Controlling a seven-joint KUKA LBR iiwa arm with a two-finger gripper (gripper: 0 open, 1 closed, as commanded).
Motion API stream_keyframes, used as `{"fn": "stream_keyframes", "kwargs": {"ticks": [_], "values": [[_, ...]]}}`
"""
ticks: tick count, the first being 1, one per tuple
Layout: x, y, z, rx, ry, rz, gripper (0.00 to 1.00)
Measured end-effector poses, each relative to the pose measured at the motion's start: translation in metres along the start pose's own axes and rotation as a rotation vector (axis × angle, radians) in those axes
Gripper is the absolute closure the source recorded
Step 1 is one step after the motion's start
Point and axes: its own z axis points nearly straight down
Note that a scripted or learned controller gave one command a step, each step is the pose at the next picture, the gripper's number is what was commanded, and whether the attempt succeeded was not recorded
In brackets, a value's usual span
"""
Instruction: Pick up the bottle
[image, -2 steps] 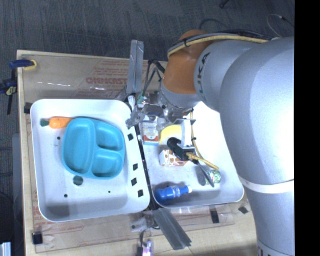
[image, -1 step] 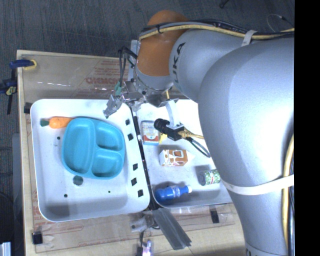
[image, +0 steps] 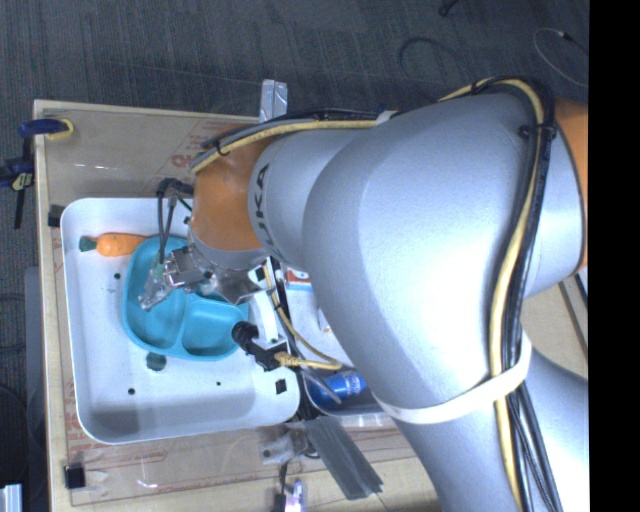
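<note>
Crowding left bin (image: 85, 400), arm (image: 400, 250), jaws (image: 158, 285)

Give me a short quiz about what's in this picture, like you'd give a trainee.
1. True or false: the carrot lies in the left bin.
2. What is the gripper over?
A. the blue dish
B. the bare bench
C. the floor
3. Fill in: the blue bottle peeks out from under the ____.

Key: 1 true. 2 A. 3 arm.
</note>
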Motion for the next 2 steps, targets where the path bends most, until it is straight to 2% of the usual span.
{"fn": "stream_keyframes", "kwargs": {"ticks": [1,2], "values": [[-0.0146,0.0608,0.0085,-0.001,0.001,0.017,0.0],[-0.0156,0.0602,-0.0009,0.002,-0.003,0.013,1.0]]}}
